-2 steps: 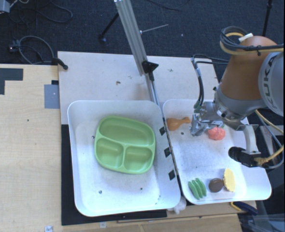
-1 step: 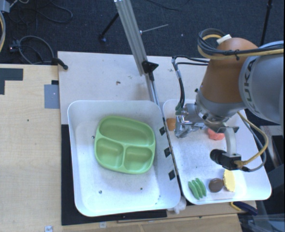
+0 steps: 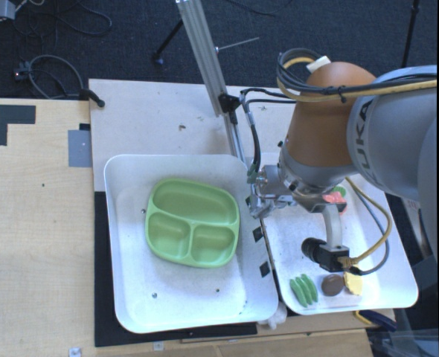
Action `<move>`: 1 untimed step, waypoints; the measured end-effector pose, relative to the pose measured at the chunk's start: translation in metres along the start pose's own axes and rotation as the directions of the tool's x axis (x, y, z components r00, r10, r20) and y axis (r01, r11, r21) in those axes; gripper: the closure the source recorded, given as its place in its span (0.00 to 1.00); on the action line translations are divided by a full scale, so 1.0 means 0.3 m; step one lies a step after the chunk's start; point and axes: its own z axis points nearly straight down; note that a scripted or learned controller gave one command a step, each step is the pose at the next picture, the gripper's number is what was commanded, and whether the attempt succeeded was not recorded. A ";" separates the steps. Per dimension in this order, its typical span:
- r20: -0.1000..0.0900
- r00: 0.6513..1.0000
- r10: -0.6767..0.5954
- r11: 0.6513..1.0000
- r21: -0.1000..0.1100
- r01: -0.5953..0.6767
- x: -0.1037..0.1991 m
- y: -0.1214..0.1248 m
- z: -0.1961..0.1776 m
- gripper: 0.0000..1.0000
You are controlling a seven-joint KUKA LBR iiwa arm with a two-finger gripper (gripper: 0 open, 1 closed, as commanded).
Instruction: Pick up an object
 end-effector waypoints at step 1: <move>0.000 1.000 0.000 1.000 0.001 0.000 0.154 -0.062 0.035 1.00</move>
